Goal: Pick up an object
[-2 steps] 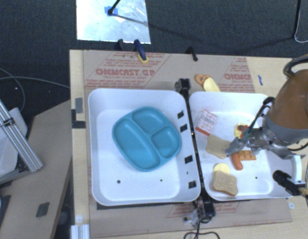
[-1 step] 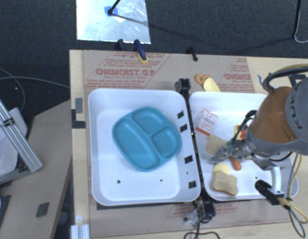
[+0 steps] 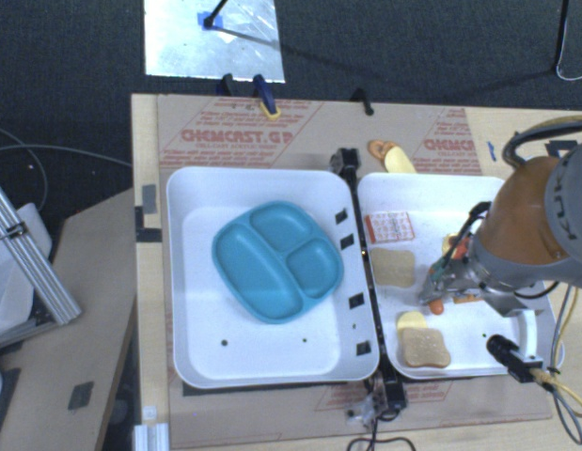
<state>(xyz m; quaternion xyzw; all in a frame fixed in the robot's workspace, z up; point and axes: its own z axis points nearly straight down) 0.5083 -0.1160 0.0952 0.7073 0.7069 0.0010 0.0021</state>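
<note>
Fingers (image 3: 439, 294) hovering over small red-orange piece (image 3: 437, 305) in right white bin (image 3: 432, 188); spread unclear; I'm judging piece light, slippery; pinching mid-body.

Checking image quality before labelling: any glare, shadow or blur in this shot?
Camera view: glare on the shiny silver sheet at top; even light in the shallow white bins, soft shadow beside the blue divided plastic plate; the pincer looks slightly blurred.
</note>
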